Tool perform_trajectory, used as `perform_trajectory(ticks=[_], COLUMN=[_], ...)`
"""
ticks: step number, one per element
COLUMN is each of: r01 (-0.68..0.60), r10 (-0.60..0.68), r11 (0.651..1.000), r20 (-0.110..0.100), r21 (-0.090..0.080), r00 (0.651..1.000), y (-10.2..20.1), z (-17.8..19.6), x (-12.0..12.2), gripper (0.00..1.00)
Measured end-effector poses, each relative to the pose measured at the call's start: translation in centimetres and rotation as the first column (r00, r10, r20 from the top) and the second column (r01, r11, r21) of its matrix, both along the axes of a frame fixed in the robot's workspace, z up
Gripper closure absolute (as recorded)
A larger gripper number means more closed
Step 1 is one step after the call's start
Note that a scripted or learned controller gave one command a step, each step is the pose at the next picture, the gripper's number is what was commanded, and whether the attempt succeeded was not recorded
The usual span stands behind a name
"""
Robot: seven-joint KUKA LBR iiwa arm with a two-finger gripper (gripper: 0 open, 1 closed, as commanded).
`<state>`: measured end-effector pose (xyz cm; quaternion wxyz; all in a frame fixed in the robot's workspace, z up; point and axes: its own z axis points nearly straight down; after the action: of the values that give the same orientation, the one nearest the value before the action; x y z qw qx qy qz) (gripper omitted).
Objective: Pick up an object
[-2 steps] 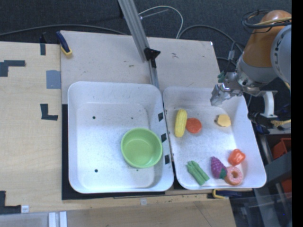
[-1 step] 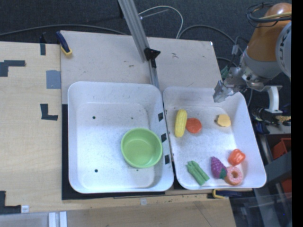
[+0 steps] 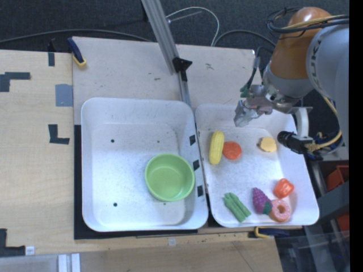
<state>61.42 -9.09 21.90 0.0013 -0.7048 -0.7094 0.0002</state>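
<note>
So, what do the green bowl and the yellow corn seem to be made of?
The green bowl looks like moulded plastic: one even lime colour, a smooth rim and a soft sheen. The yellow corn is probably a plastic toy too: uniform bright yellow with a faint gloss. The view is too coarse to rule out rubber or foam for it.

The bins (image 3: pixel 91 152) look like smooth white plastic, speckled with dark flecks. The bowl (image 3: pixel 169 177) is matt green plastic. The table (image 3: pixel 28 152) shows pale wood grain. The claw (image 3: pixel 245 117) looks like dull grey metal; the arm's band (image 3: pixel 295 44) is glossy orange.
</note>
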Motion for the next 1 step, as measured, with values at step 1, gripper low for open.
perform_trajectory(ticks=[1], r01=[0.0], r10=[0.0], r11=[1.0], r20=[0.0], r21=[0.001], r00=[1.0], y=[4.85], z=[0.71], x=[-0.26], gripper=[1.0])
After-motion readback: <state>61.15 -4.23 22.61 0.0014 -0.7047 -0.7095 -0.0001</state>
